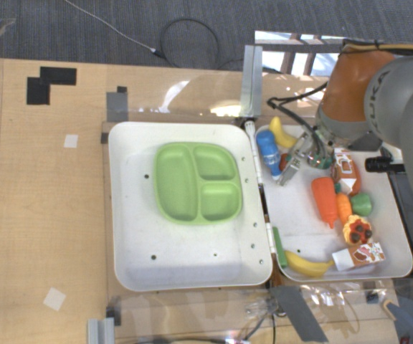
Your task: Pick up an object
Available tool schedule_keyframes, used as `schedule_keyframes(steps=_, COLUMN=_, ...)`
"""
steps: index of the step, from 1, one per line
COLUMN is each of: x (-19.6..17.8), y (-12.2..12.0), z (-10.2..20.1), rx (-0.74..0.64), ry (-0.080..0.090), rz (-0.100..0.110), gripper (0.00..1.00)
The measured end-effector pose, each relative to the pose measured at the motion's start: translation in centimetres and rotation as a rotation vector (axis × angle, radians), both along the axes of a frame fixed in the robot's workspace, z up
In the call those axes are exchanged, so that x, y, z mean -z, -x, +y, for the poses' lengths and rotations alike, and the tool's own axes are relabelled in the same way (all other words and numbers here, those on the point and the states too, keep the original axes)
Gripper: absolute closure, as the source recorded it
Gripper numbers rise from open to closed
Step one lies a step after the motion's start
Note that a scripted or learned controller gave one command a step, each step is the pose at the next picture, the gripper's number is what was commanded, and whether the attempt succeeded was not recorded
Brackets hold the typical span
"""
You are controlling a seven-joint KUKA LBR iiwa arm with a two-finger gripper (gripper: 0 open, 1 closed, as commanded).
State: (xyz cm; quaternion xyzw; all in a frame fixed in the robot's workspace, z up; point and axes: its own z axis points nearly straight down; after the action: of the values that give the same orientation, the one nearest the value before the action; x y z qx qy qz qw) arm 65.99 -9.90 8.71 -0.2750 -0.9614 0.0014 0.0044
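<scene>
While the gripper (290, 169) hung low over the upper left corner of the right bin (393, 260), we counted a pretty crowded bunch of toys around it. Just beside the fingertips, toward the bin divider, lay a blue bottle (267, 151), with a yellow banana (282, 134) tucked behind it, further up the view. On the gripper's other side sat a small carton (345, 172), an orange carrot (325, 198), a green piece (362, 204), and a round orange thing with dark spots (357, 229). Well below the gripper, along the bin's near edge, lay a second banana (307, 264) and a small red and white box (364, 254). The left bin (131, 264) held just a green divided plate (196, 183), well apart from the arm.

As far as we could tell the closest pick was the blue bottle. Its long axis ran roughly up and down the view, alongside the divider, and it lay on its side with one end toward the banana. It sat just left of the fingertips, close enough that we couldn't tell if they touched.

The fingers angled down and left toward the bin floor. We couldn't make out whether they were open or closed, and nothing was visibly between them.
</scene>
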Motion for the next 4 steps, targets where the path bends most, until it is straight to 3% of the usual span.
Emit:
schedule_keyframes(steps=1, x=0.1, y=0.3, z=1.0, rx=0.092, ry=0.007, rz=-0.008, gripper=0.0)
schedule_keyframes(steps=2, x=-0.3, y=9.9, z=-0.8, rx=0.134, ry=0.001, rz=-0.016, gripper=0.0)
schedule_keyframes(steps=3, x=-0.1, y=3.3, z=0.8, rx=0.312, ry=0.004, rz=-0.022, gripper=0.0)
schedule_keyframes(steps=4, x=0.0, y=0.4, z=0.7, rx=0.413, ry=0.005, rz=0.019, gripper=0.0)
